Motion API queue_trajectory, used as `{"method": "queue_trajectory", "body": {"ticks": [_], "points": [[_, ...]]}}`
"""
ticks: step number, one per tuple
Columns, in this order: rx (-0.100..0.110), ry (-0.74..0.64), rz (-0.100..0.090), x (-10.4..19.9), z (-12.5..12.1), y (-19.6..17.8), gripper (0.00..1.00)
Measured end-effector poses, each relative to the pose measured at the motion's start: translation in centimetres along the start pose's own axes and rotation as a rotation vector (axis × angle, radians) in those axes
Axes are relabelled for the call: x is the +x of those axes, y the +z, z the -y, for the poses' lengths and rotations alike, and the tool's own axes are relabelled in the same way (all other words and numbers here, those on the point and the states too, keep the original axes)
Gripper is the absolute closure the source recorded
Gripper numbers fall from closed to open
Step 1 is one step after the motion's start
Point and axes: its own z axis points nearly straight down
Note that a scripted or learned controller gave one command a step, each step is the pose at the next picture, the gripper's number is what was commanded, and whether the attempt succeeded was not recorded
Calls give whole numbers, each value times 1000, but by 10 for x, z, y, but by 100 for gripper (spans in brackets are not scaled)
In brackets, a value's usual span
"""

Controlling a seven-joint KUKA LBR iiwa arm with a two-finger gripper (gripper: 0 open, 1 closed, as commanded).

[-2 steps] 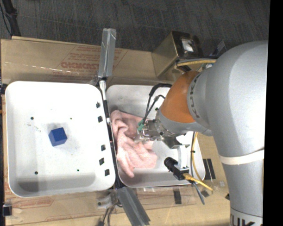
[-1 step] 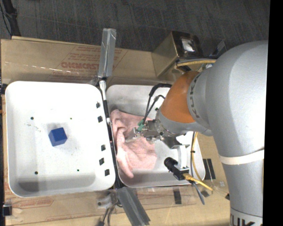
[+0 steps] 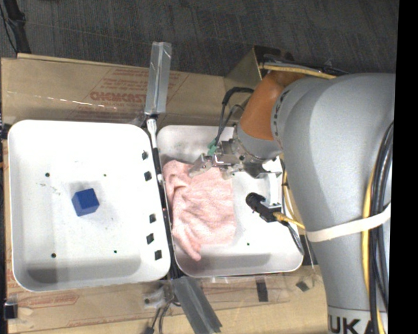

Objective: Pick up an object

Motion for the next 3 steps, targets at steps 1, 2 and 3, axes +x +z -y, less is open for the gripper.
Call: {"method": "queue_trajectory", "body": {"ticks": [1,2,3], "points": [[-2,-124,0,-60,-21,-2,0],[-1,-143,0,-71,30,-1,0],[1,-192,-2,-66,30,0,0]]}}
